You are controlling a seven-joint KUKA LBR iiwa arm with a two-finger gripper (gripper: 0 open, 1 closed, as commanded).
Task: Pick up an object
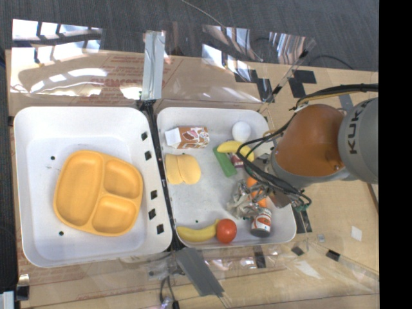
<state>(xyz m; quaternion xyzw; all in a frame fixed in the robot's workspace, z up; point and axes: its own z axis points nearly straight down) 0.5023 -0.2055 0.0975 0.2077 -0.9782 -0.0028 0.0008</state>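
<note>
- Grey two-finger gripper [246,198] sat low in the right white bin [212,116], likely committing to a grab.
- Finger state: couldn't tell; cluttered around a small can [261,223].
- Yellow divided plastic tray [98,191] lay alone in the left bin.

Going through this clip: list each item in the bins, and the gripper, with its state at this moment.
Yellow divided tray: flat in the left bin, right way up.
Snack box: lying flat, right bin.
Bread slices: lying side by side.
White ball: resting by the far wall.
Banana: lying by the near wall, touching the tomato.
Small can: lying tilted.
Gripper: low over the right bin's clutter; grasp unclear.
</note>
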